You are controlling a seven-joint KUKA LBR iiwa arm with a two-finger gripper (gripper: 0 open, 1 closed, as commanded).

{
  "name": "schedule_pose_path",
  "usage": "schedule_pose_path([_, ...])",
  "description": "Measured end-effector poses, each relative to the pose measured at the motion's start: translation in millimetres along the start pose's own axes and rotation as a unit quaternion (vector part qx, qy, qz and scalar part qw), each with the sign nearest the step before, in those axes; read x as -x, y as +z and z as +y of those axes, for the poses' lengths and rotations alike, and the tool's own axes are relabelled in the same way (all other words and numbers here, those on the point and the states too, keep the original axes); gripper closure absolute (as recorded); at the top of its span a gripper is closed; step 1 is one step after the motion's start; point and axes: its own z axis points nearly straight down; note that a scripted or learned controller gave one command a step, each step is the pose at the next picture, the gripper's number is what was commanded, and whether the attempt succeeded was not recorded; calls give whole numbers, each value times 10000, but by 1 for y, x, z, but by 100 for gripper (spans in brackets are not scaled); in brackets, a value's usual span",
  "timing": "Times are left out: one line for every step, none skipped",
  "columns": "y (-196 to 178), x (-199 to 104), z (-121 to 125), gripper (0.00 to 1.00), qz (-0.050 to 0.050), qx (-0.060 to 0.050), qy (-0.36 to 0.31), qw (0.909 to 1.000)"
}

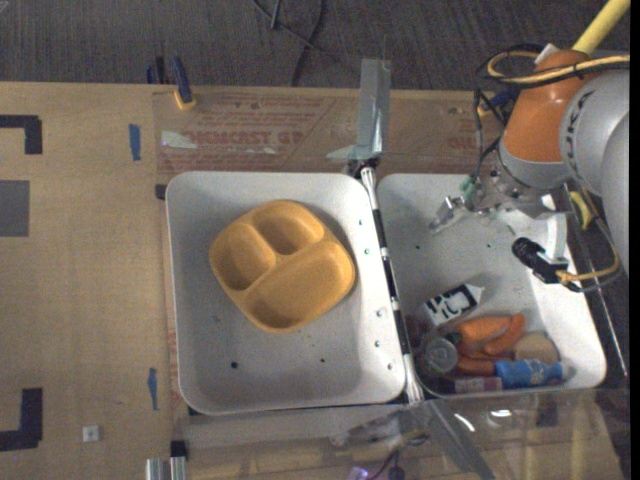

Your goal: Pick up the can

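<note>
Camera view: hand [455,208] seemingly open, empty.

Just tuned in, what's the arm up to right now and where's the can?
The gripper hangs over the upper part of the right bin, with nothing seen between its fingers. The can sits at that bin's lower left, packed among a carrot-like orange item, a blue bottle and other clutter. The left bin holds a yellow divided plate. The pick is not yet made.
</note>
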Motion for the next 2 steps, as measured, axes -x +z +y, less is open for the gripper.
schedule_pose_path([1,48,-6,0,20,-18,-119,9999])
schedule_pose_path([-1,47,-79,0,82,30,-394,9992])
